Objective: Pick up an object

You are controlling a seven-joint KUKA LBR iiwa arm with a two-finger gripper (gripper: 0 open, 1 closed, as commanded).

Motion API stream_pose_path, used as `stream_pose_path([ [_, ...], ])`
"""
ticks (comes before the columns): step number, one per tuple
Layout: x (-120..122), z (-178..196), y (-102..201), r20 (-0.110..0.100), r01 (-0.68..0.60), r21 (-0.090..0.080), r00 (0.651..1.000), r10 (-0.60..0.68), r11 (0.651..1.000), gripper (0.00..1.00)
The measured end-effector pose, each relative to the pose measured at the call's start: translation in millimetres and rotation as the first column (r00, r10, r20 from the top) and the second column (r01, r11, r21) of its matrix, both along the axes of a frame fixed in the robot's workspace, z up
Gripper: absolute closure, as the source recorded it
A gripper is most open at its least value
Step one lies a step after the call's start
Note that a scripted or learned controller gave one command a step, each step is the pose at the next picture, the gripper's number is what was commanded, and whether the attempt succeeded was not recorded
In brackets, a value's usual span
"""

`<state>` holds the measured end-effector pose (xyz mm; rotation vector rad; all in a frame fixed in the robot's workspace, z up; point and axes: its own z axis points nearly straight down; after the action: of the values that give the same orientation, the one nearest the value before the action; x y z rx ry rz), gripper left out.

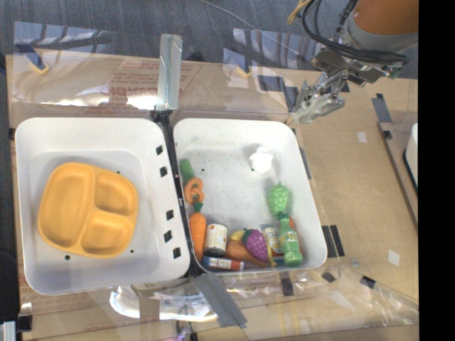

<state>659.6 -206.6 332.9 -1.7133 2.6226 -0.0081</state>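
Observation:
My gripper (318, 102) hangs above the back right corner of the right bin (234, 130), with nothing visible between its fingers. Inside that bin a white lump (261, 160) lies near the back. A green grape bunch (279, 197) and a green bottle (289, 241) sit at the right side. Along the left wall lie a green vegetable (186, 170), an orange ring (193, 188) and a carrot (197, 231). A small can (215, 239), a purple grape bunch (256, 245) and a red-capped tube (222, 263) crowd the front.
The left bin (43, 137) holds a yellow divided plate (87, 209). A grey upright strip (168, 73) stands behind the wall between the bins. Crinkled plastic and tape lie along the bench's front edge (206, 305).

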Motion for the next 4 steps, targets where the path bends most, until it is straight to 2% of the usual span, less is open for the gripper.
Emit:
stream_pose_path([
  [2, 2, 22, 1, 0.011, -0.005, 0.0, 1.0, 0.005, 1.0, 1.0],
  [3, -30, -75, -2, -0.014, -0.396, 0.005, 0.918, 0.396, 0.918, 1.0],
  [4, -2, -39, -4, -0.006, -0.524, -0.002, 0.852, 0.524, 0.852, 1.0],
])
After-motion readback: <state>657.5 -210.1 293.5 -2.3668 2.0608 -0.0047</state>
